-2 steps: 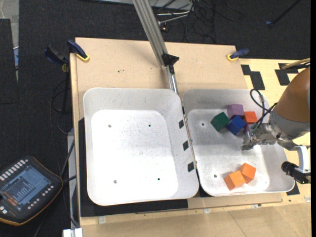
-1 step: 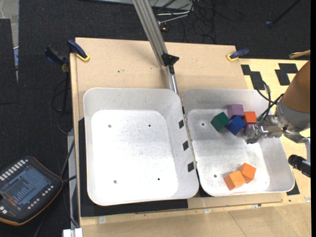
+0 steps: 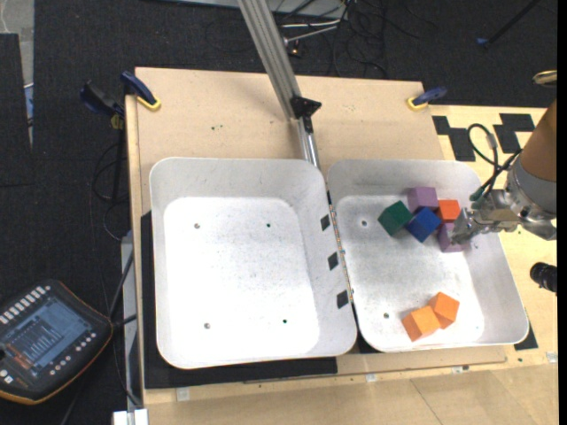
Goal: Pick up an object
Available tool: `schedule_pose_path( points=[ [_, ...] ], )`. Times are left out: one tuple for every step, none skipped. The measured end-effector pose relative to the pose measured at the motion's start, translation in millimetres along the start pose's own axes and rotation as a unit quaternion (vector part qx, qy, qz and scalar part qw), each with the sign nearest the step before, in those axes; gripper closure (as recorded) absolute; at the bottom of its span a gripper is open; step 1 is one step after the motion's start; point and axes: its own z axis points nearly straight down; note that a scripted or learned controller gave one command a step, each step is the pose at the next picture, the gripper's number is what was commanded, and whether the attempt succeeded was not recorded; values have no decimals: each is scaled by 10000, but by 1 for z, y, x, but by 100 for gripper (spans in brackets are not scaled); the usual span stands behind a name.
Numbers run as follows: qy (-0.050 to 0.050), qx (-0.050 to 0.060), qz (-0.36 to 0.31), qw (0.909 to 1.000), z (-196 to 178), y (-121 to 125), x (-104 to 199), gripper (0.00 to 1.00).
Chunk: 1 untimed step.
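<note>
Purple block (image 3: 454, 240) lies directly beneath the gripper (image 3: 462, 229), lowered for a grab; finger spread cannot be determined.

Clustered blocks (image 3: 423, 215) crowd the right bin (image 3: 500, 277) (seemingly touching); its centre lies open.

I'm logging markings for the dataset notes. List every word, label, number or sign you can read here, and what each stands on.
No text can be read anywhere.
Handheld control pendant with orange trim: its screen shows lines, too small and blurred to read.
Black-and-white square pattern on the wooden bench top: a marker pattern, no letters.
Coloured cubes such as the blue cube, and the white plastic bins: no markings.
</note>
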Motion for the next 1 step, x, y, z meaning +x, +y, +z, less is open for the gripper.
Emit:
schedule_pose_path(
  points=[
    [3,8,3,10000,-21,2,0,100]
  ],
)
